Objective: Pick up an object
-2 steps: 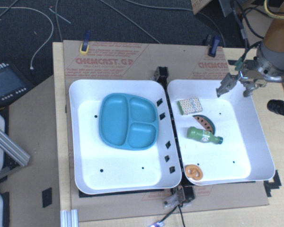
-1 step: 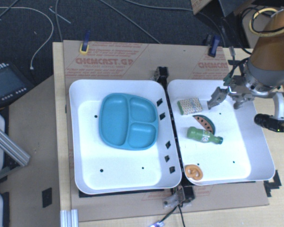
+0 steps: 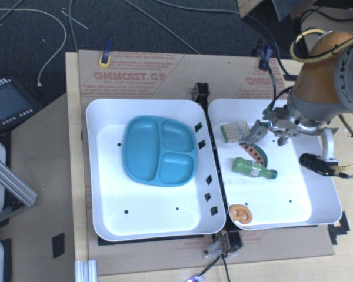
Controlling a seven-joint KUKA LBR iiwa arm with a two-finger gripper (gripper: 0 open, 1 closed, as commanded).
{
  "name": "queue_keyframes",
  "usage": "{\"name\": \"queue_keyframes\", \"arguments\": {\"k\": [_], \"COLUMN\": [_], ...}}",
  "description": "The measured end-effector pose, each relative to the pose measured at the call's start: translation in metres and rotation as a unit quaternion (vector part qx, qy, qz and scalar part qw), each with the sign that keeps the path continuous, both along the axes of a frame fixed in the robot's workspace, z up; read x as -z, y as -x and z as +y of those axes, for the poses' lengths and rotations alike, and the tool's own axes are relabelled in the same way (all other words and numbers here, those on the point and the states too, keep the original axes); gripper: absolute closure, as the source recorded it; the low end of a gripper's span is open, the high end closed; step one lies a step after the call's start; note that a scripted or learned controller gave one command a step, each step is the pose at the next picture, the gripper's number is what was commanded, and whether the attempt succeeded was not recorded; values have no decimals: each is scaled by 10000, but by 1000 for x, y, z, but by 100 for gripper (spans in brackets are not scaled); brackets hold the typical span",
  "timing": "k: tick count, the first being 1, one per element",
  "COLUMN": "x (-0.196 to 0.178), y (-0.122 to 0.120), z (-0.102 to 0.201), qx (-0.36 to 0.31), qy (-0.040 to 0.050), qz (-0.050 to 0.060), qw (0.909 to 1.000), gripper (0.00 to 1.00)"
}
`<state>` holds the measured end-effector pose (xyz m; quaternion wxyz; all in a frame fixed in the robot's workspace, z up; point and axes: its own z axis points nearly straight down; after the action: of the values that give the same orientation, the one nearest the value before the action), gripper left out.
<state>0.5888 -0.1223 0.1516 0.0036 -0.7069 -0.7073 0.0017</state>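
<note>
The right bin (image 3: 294,207) holds a green bottle (image 3: 254,168) lying on its side near the middle. Just above it lies a watermelon slice (image 3: 256,153). A green and grey speckled sponge (image 3: 234,131) sits toward the bin's upper left. An orange ring-shaped piece (image 3: 242,214) rests at the bin's front left corner. My gripper (image 3: 260,130) hangs over the right bin, just right of the sponge and above the watermelon slice. Nothing shows between its fingers.
The left bin (image 3: 106,157) carries a blue divided plate (image 3: 160,150). A black divider with clips (image 3: 207,157) runs between the bins. The arm (image 3: 323,81) reaches in from the right over the right bin's back edge. Cables lie beyond the bench.
</note>
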Motion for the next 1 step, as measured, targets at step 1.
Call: {"name": "queue_keyframes", "arguments": {"k": [1], "x": [63], "y": [2], "z": [3], "qx": [4], "qy": [1], "qz": [1], "qw": [10000], "gripper": [0]}}
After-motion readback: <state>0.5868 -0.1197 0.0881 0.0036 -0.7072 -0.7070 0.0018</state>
